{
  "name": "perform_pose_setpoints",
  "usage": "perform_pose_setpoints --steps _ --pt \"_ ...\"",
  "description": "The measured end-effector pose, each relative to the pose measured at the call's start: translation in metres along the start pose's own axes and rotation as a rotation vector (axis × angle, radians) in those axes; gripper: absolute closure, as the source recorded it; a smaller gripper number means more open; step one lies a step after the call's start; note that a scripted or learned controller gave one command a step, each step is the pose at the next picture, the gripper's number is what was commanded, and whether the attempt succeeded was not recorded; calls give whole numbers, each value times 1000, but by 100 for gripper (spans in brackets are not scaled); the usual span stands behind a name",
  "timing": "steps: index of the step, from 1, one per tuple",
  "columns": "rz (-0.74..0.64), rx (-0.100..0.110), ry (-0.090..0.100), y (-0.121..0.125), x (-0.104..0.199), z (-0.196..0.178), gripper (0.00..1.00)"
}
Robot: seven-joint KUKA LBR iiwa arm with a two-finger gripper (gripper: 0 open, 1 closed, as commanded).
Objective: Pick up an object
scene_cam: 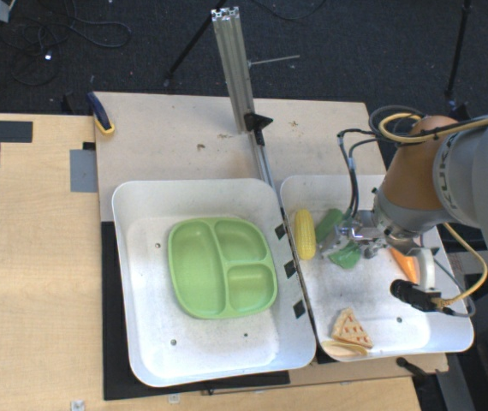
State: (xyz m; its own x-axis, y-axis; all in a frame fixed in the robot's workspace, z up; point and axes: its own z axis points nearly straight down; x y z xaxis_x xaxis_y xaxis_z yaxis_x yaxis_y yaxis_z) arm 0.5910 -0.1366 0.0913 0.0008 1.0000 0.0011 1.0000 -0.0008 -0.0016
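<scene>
In the right bin (415, 336) my gripper (349, 240) is low over a green object (336, 236) near the bin's upper left, and its metal body covers part of that object. A yellow corn cob (305, 234) lies just left of the green object, along the bin's left wall. An orange carrot-like piece (406, 265) sits to the right of the gripper, partly under the wrist. A tan pizza-slice-shaped piece (349, 330) lies at the bin's front edge.
The left bin (141, 315) holds a green divided plate (223, 266). A metal post (237, 71) rises behind the bins, with a thin rod running down between them. Cables loop around the arm's wrist (381, 135). Wooden bench surface lies to the left.
</scene>
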Motion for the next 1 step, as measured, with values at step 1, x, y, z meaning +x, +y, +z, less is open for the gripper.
perform_pose_setpoints --steps 1 --pt "2 -3 2 1 0 -11 100"
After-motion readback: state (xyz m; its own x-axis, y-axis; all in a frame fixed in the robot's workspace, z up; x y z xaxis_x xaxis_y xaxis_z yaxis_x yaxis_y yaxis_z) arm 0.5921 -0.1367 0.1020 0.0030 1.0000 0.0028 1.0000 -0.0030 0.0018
